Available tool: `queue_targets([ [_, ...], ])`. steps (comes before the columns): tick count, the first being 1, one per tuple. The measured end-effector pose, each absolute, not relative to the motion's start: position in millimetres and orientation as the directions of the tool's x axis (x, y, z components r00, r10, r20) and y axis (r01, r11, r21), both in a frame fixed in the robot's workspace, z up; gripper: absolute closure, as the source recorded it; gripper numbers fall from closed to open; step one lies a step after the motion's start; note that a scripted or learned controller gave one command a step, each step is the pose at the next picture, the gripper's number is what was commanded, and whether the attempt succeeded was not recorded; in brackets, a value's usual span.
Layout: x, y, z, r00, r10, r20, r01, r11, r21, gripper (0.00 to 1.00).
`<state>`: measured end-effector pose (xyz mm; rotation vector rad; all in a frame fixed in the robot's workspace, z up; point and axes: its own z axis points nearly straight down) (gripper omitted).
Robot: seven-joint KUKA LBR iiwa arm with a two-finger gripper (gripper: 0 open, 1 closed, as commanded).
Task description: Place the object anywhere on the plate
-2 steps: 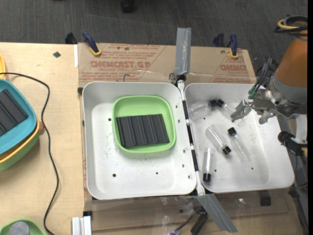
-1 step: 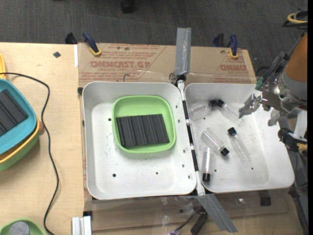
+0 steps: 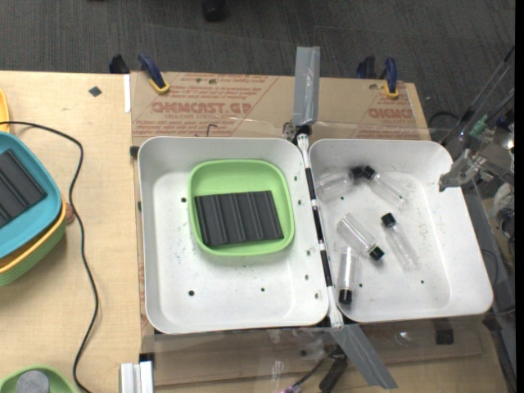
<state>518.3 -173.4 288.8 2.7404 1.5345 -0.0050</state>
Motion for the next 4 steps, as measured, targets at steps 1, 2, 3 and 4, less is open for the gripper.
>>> queue_targets([
  [1,494.5,-170.8,297.4,0.616,0.788,-0.004,0.788,-0.616,-0.004,0.0],
  [2,478.1,-194.0,311.0,0.785,0.62,-0.005,0.62,-0.785,-0.001,0.0],
  [3,478.0,-203.1,353.3,0.934,0.357,-0.005,0.357,-0.934,-0.001,0.0],
  [4,477.0,-220.5,296.8,0.973,0.231,-0.007,0.231,-0.973,-0.003,0.0],
])
